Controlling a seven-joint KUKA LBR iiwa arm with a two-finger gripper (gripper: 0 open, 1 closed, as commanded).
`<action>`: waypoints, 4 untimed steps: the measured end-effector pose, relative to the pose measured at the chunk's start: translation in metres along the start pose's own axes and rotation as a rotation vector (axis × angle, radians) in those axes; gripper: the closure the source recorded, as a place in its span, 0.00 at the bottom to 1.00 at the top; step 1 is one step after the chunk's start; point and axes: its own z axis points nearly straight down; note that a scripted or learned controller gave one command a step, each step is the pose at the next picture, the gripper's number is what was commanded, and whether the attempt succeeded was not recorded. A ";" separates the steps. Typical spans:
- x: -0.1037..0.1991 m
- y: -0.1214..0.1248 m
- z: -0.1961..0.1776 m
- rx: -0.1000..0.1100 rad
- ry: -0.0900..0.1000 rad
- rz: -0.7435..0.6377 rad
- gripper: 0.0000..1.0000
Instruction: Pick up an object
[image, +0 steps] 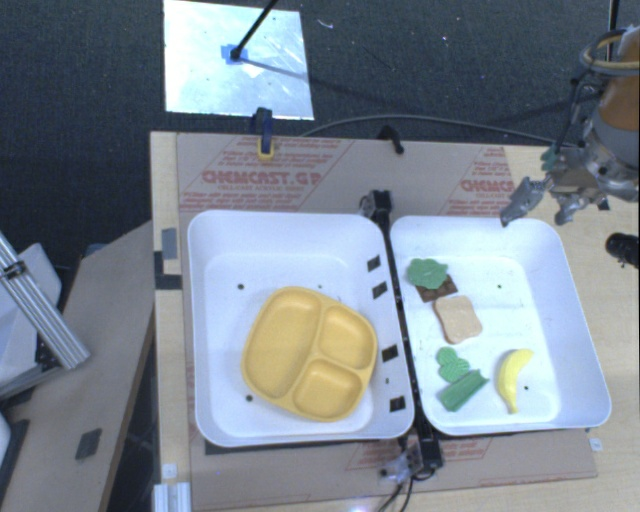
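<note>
Four small food pieces are lying in the right bin, in the lower right of the frame. A yellow banana is sitting nearest the bin's right wall, curving from top to bottom. To its left a green broccoli piece is lying tilted, close to the bin's lower edge. Above that a tan slice of bread is resting near the middle of the bin, and just above it a green leafy piece is lying on a small brown piece, which is almost touching the bread's upper corner.

The tool is hanging at the upper right of the frame, over the bin's upper right corner and well apart from all four pieces. Its two grey fingers are standing spread apart with a clear gap between them, and nothing is sitting in that gap. Above it the grey arm with its orange band is reaching in from the right edge.

The left bin is sitting just beside the right one, and a yellow divided tray with three compartments is lying in its lower middle, turned at an angle. Both bins are resting on a brown board printed with red lettering, which is covering the table. A shiny metal plate is lying on the dark floor at the upper left
</note>
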 end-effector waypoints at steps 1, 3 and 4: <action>0.001 0.002 -0.008 -0.012 -0.002 -0.003 0.00; 0.007 0.008 0.116 -0.008 -0.001 -0.003 0.00; 0.008 0.007 0.179 -0.007 -0.001 -0.002 0.00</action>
